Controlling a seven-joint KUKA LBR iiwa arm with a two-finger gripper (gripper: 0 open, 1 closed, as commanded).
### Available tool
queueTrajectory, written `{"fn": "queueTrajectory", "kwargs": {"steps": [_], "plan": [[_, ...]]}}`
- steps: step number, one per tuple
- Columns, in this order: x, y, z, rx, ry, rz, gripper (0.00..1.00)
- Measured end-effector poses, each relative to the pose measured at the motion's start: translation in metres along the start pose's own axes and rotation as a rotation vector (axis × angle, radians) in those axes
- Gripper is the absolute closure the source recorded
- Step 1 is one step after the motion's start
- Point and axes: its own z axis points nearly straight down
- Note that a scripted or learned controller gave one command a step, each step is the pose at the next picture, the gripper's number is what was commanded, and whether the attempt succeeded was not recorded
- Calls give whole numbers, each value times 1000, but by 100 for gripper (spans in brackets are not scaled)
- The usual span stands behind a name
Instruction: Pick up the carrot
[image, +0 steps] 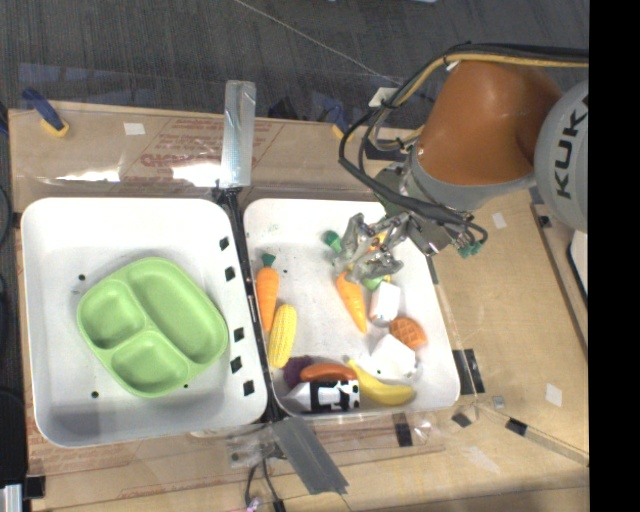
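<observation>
Your carrot (352, 302) is a short orange cone lying in the right bin (300, 222), its thick end up under the gripper (370, 255) and its tip pointing toward the near wall. You can count two carrots: the second carrot (266, 293) lies along the bin's left wall, just above one corn cob (282, 334). One banana (385, 390) sits at the near edge, beside a few other toys too jumbled to name. The gripper hangs over the first carrot's thick end; you probably cannot tell how it is set from this angle. The left bin (50, 400) holds one green divided plate (150, 325). Both bins rest on a brown bench (500, 300).
</observation>
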Motion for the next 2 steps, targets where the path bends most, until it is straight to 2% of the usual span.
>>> {"fn": "queueTrajectory", "kwargs": {"steps": [1,2], "plan": [[7,83,20,-4,6,203,100],[-63,37,-33,1,-1,-57,100]]}}
